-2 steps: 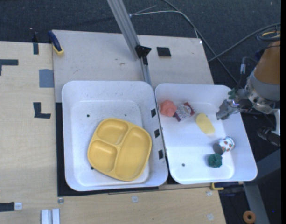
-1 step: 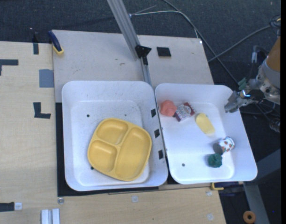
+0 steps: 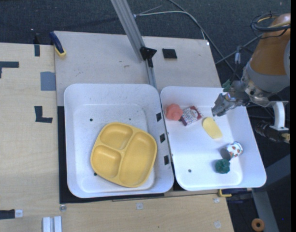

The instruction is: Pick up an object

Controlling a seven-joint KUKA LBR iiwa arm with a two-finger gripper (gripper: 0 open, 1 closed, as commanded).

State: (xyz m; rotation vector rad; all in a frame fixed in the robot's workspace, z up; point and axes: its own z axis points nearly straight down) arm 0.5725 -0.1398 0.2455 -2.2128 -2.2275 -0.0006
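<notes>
The gripper [image 3: 220,108] hangs over the upper right part of the right bin [image 3: 244,178], just above and to the right of a pale yellow oblong piece [image 3: 212,128], and nothing shows between its tips; whether it stands open or closed I cannot tell from this slanted view. The right bin carries the candidates: the yellow piece nearest the tool, a small red-and-white packet [image 3: 190,115] to its upper left, a pink rounded lump [image 3: 174,111] touching or just beside that packet, and, lower down, a white-and-red ball-like item [image 3: 234,150] with a green one [image 3: 222,166] just below it. The left bin [image 3: 75,129] holds a yellow divided tray [image 3: 124,153] — well apart from the arm and an awkward target. The sensible pick looks to be the yellow piece: it lies alone, with bare bin floor around it. To do it well, the tool should centre over the piece's middle, close across its narrow width rather than along its length, and descend straight — a skewed approach may nudge it towards the packet or let it squirt out sideways.
</notes>
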